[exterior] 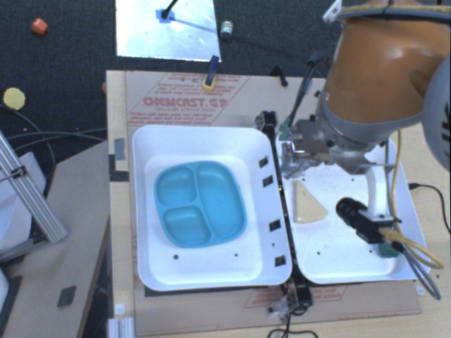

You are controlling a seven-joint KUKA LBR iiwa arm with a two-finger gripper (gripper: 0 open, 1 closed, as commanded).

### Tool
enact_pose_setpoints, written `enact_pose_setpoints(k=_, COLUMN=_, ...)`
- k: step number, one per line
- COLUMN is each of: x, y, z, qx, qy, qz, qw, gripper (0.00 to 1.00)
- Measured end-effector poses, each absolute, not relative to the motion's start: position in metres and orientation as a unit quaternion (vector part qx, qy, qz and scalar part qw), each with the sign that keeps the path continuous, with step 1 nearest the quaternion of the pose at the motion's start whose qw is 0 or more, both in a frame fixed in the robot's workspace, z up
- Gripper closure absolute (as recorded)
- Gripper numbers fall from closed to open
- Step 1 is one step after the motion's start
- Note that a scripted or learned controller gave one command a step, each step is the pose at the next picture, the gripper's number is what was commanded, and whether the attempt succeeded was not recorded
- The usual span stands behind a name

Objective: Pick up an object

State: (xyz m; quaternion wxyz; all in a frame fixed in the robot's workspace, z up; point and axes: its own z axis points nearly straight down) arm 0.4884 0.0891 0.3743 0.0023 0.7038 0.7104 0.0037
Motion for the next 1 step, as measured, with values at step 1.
enact_pose_setpoints(k=1, x=0.4856, y=0.1757, z=0.3494, qx=0.703, qy=0.711, qz=0.0006, qw=-0.001, gripper=1.0)
